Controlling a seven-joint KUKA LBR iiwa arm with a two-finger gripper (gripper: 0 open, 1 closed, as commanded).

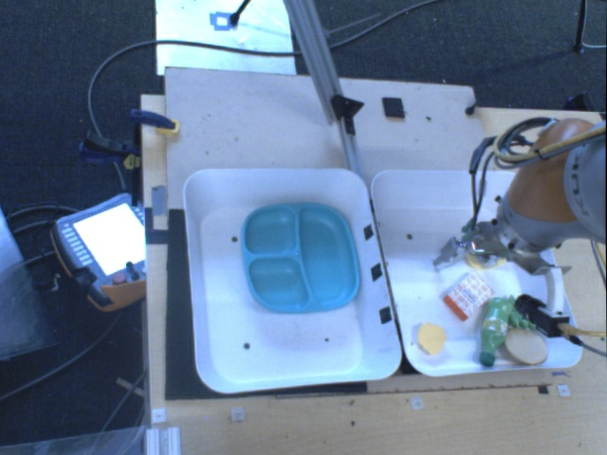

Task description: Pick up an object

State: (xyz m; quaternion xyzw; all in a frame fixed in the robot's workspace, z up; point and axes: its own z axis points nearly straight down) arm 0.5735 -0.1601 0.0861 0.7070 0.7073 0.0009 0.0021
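Note:
My gripper [459,252] hangs low over the upper middle of the right bin [408,218], at the end of the grey arm with the orange band that comes in from the right. Just below it lies a small red and white box [466,297]. A green bottle [493,324] lies to the right of that box, near the bin's front. A tan round object [525,348] rests beside the bottle in the front right corner. A small yellow piece [432,337] lies at the front left. Something yellow [474,263] peeks out right under the gripper.
The left bin [218,349] holds a blue divided plate [302,257] in its middle. The two bins meet along a ridge with black clips. A grey pole slants down to the bench behind the bins. A teach pendant lies off the bench at the far left.

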